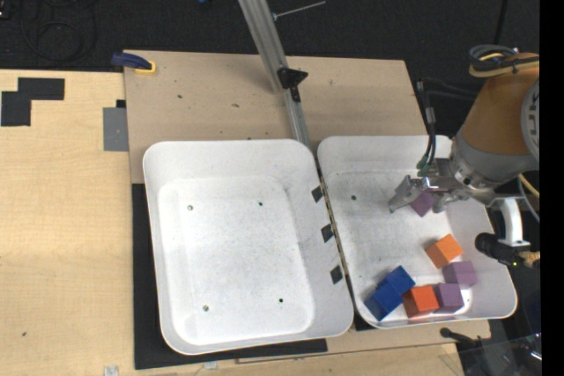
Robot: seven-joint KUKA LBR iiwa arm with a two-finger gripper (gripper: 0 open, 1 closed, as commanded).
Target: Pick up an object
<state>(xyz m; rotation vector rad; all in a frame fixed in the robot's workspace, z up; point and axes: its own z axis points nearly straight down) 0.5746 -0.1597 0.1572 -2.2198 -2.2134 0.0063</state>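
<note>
We see the arm (498,123) reaching in from the right over the right bin (370,172). Its gripper (426,195) hangs above the bin's upper middle, and a small purple block (423,204) sits between its fingers, so the fingers are clamped on that block. Lower in the same bin lie the other pieces: an orange block (443,249), a purple cube (459,273) just below it, a blue block (389,291) near the front wall, a red block (421,300) beside it, and another purple piece (450,297) touching the red one. The left bin (167,163) lies alongside, its rim meeting the right bin's.
</note>
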